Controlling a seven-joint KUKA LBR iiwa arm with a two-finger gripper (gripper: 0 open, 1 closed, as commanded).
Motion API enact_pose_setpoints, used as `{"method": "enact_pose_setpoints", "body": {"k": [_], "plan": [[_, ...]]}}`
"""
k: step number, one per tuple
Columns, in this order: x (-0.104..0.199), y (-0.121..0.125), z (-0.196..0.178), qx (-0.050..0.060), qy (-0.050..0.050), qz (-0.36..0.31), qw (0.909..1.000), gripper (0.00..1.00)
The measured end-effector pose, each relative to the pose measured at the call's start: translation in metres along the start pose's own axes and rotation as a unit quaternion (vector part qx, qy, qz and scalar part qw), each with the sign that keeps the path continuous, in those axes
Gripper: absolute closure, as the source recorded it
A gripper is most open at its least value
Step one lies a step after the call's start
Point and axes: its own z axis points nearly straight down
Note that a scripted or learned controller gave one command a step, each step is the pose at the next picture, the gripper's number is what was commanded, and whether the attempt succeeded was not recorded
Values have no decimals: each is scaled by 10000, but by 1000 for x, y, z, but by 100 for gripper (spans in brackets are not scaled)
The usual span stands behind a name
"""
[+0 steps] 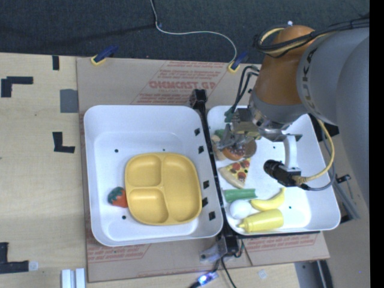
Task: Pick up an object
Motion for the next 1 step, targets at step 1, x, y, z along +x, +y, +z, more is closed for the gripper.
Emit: {"method": "enact_pose_setpoints", "body": {"k": [1], "plan": [[-11, 1, -13, -14, 0, 12, 10000, 100]]}}
